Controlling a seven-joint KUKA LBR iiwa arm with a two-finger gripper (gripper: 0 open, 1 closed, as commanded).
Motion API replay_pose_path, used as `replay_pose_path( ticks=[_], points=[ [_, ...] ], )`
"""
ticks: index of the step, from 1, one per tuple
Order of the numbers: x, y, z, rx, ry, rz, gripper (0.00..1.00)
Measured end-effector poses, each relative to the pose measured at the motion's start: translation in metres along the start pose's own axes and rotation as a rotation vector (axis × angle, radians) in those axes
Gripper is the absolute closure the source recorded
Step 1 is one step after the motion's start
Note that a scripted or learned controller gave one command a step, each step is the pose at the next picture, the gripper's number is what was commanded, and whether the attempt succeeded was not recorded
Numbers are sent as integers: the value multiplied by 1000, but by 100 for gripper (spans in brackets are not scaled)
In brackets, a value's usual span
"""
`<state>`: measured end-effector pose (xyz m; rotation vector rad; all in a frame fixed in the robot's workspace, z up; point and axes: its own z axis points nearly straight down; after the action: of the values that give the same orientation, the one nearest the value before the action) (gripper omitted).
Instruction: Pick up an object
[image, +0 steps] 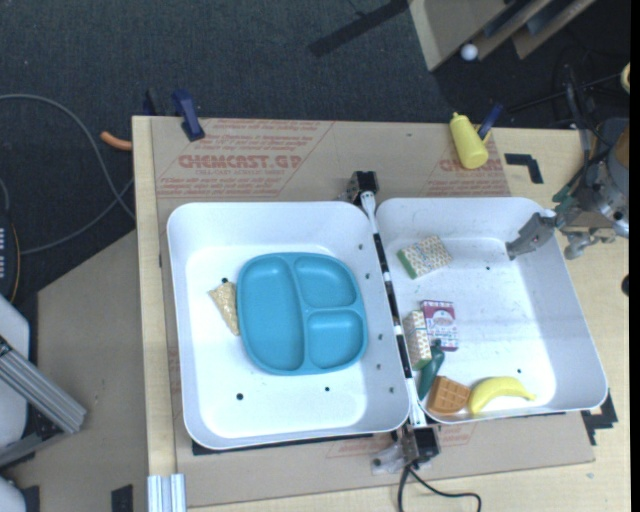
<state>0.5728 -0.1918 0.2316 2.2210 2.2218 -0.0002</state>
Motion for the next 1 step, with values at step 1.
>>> replay_pose_path(
  ticks=[1],
  points=[
    [23,94,49,-1,0,-1,0]
  ],
)
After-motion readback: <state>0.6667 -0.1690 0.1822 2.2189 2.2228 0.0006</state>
